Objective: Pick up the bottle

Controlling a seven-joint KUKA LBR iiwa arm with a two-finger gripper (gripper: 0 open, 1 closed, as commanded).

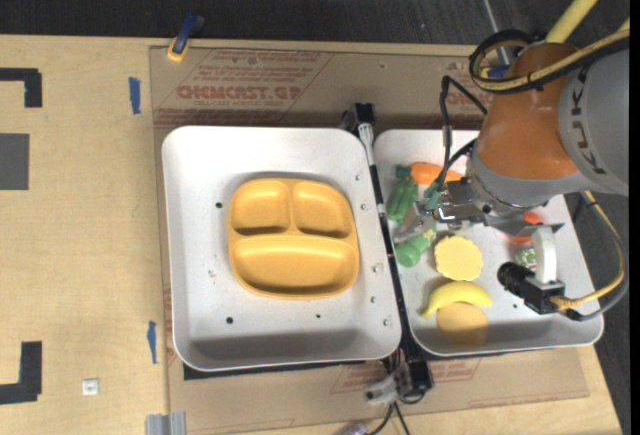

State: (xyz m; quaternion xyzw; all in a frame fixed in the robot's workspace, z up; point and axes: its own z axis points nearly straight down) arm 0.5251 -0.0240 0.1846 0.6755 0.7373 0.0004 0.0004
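My arm reached in from the right and hung over the right bin (500, 321) of the 2 white bins. My claw (443, 214) sat low over that bin's left half, close to the wall shared with the left bin (190, 223). My wrist and its orange band covered it from above, so I could not tell how far the claw was open, nor whether it had hold of anything.

The bottle (404, 197), green, lay in the right bin along that shared wall, just to the left of my claw. Whether the claw touched it I could not make out. A second green piece (412, 249) lay just nearer the camera than the bottle, and I could not tell if it belonged to the bottle or was a separate thing.

An orange thing (426, 171) showed at the far side of the bin, partly under my wrist. A round yellow disc (459, 260) lay near the bin's middle, just below my claw. A banana (455, 297) curved beneath the disc, and a tan ball (461, 320) touched the banana at the near wall. A small red thing (523, 244) lay towards the right side.

The left bin held 1 yellow plate (293, 233) with 3 compartments, set in its middle. Both bins rested on a cardboard sheet (250, 88).
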